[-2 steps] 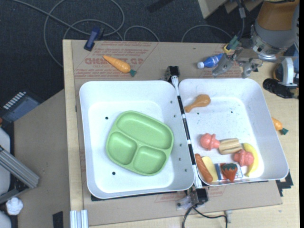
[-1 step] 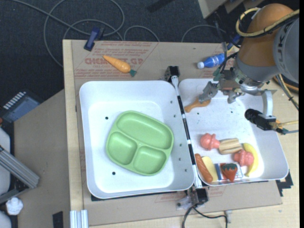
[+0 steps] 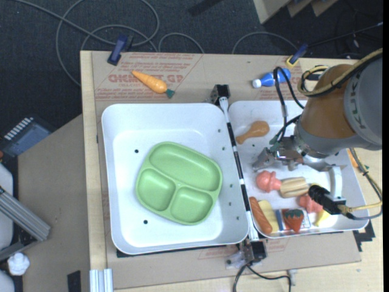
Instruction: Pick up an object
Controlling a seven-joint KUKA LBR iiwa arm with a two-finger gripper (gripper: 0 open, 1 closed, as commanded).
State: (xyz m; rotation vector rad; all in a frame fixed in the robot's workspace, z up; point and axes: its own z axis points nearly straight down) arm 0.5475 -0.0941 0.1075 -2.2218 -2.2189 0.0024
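Note:
My gripper point(image 3: 271, 157) hangs low over the right bin point(image 3: 242, 112), near that bin's left middle. A tan toy drumstick point(image 3: 253, 130) lies just up and left of it. Just below it sit a pink toy point(image 3: 266, 180) and a tan bun-shaped piece point(image 3: 292, 187). Along the bin's front edge lie a toy hot dog point(image 3: 261, 215), a red and blue piece point(image 3: 292, 219) and a red piece point(image 3: 311, 204). The arm's orange band and grey wrist hide the bin's right part. I see nothing held in the gripper.
The left bin point(image 3: 121, 132) holds a green divided plate point(image 3: 178, 182). Behind the bins, on the cardboard, lie a toy carrot point(image 3: 151, 82), a blue clip point(image 3: 119, 50) and a small blue-and-white bottle point(image 3: 265, 81). Black clamps join the bins at the back point(image 3: 220, 93) and the front point(image 3: 256, 249).

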